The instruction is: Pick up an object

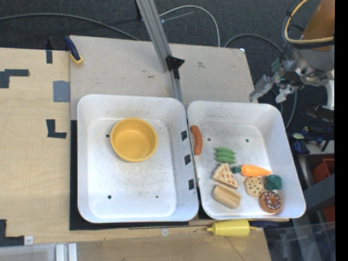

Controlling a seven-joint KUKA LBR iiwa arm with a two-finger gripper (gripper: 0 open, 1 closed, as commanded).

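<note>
The toy foods lie together in the near right part of the right bin (272, 113): a carrot (254, 171), a green pea pod (225, 155), a pizza slice (224, 175), a bread roll (226, 196), a cookie (253, 186) and a donut (270, 201). A sausage (196, 139) lies alone at the bin's left wall. The left bin (89, 145) holds a yellow bowl (134, 139). A mustard bottle (231, 228) lies on the desk (32, 145) near the bins.

The claw (274, 86) hangs beyond the far right corner, holding nothing; how wide it is I cannot tell.

I think the crowded pieces are a risk: a descent there may push neighbours or catch two. No writing is readable.
</note>
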